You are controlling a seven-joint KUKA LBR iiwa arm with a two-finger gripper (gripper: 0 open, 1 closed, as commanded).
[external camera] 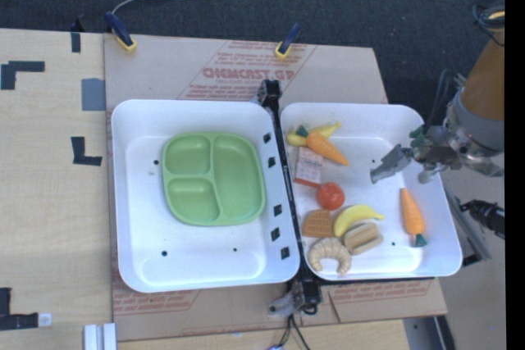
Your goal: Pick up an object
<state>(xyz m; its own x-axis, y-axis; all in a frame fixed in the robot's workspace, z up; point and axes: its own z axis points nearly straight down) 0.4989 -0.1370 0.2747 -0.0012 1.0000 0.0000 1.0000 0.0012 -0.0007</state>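
2 shallow white plastic bins sit side by side on a sheet of brown cardboard (246, 74) laid over the bench.

The left bin (135, 258) holds 1 thing: a pale green plastic plate (215, 179) with 3 compartments, lying flat near the bin's middle.

The right bin (394, 266) holds a scatter of toy food. At its far left lie a small yellow piece (326, 129) and an orange toy carrot (326, 148) with a green top, tilted. Just near of them sits a small white and red packet (308, 168), and nearer still a round red toy tomato (330, 196). In the near part of the bin are a brown square toast-like piece (317, 223), a yellow toy banana (357, 215), a small tan bread roll (362, 238) and a pale croissant-shaped pastry (331, 255), all close together. A second orange carrot (412, 214) lies apart along the right side, its green end pointing near.

The gripper (402, 161) hangs over the far right part of the right bin, above bare white floor between the first carrot and the second one. Its fingers look parted, with nothing between them. The grey arm with its orange band (486, 82) reaches in from the right.
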